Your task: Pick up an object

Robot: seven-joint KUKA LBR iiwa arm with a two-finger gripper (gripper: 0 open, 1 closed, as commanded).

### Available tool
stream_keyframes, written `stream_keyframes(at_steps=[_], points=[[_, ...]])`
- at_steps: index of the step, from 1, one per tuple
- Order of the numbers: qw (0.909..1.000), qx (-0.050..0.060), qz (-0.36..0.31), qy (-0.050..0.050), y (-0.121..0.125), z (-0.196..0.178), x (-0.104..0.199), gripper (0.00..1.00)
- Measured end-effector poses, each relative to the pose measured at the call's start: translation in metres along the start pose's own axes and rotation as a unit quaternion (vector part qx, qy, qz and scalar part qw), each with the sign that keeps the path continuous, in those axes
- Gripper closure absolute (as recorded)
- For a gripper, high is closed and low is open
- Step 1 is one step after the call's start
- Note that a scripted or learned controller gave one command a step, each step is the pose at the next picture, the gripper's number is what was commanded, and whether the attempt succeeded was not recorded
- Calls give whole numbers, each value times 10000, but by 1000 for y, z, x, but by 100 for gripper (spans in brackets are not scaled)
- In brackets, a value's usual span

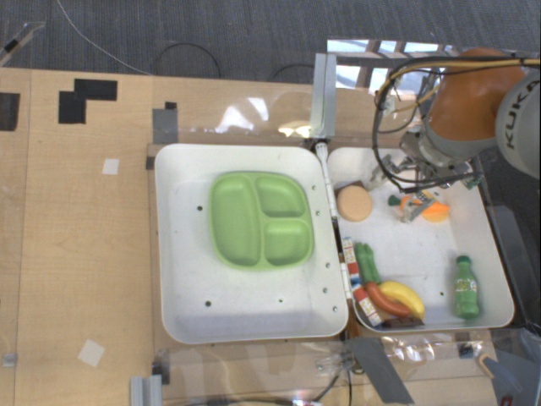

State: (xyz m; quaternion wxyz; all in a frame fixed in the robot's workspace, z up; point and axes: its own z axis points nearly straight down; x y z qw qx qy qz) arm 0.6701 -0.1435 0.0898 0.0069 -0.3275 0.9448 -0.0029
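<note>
Two bins: left bin (173,311) carries a green divided plate (259,219); right bin (494,269) carries the loose items
Gripper (412,211): low at the back of the right bin, just beside an orange piece (435,212); whether it is apart or clamped, I cannot tell
Other candidates: round tan bun (354,202), banana (401,295), green bottle (465,287)
Done: approach, by the look of it
Left: a secure grasp and the lift
</note>
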Motion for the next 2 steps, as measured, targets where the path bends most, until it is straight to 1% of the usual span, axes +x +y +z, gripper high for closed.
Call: stream_keyframes(at_steps=[1,2], points=[[9981,0,616,18,-27,0,71,0],[9993,-13,375,0,-2,1,27,0]])
